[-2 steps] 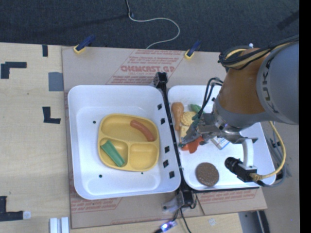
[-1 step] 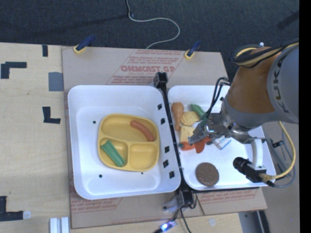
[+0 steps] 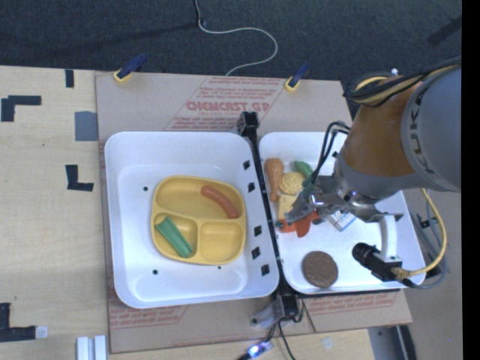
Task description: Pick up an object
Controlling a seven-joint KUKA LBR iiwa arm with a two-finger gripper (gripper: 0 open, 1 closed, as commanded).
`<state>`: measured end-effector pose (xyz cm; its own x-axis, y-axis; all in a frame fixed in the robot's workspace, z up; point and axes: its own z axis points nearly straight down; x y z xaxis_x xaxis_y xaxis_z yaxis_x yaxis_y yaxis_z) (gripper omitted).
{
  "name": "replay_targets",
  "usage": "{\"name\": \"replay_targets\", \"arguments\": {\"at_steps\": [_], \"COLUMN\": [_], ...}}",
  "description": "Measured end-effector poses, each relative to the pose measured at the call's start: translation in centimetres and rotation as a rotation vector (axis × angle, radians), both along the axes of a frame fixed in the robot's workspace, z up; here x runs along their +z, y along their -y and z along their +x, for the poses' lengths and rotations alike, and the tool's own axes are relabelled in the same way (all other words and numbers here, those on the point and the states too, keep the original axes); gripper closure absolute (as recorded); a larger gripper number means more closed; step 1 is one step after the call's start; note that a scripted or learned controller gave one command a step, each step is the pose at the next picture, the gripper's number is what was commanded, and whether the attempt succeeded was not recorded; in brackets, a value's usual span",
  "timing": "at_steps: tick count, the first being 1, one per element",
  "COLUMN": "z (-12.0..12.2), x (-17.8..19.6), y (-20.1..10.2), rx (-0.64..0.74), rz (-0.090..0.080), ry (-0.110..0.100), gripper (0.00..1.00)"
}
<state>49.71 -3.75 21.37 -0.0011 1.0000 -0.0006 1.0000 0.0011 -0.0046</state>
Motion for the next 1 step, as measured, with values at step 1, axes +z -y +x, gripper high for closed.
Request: {"name": "replay_targets", "arguments": {"at_steps": [1], "z": [0.07], "x": [1.33], "y": [0.55], "rx": [0.000], "rz": [0.000], "ry": [0.003], "gripper": [1.00]}}
